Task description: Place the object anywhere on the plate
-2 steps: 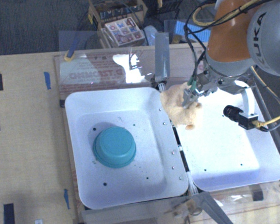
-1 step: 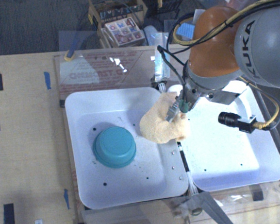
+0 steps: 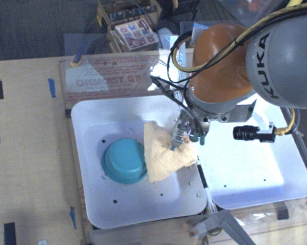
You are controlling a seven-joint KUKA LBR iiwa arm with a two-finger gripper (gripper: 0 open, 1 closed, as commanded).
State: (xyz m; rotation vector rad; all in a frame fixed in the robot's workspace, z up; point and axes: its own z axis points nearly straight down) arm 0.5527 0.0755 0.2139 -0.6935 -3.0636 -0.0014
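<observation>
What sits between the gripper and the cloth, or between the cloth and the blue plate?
Nothing visible does. The gripper is right over the tan, crumpled cloth in the left white bin. The round blue plate lies immediately beside the cloth, touching its edge.

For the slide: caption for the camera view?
KUKA gripper over beige cloth beside teal plate in left bin.

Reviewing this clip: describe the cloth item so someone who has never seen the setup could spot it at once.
Start with the left white bin, the one holding a round teal plate. Just right of that plate, touching its edge, lies the cloth, under the gripper. It is the pale yellow, soft, crumpled piece, roughly triangular, unlike the smooth, round teal plate beside it.
</observation>
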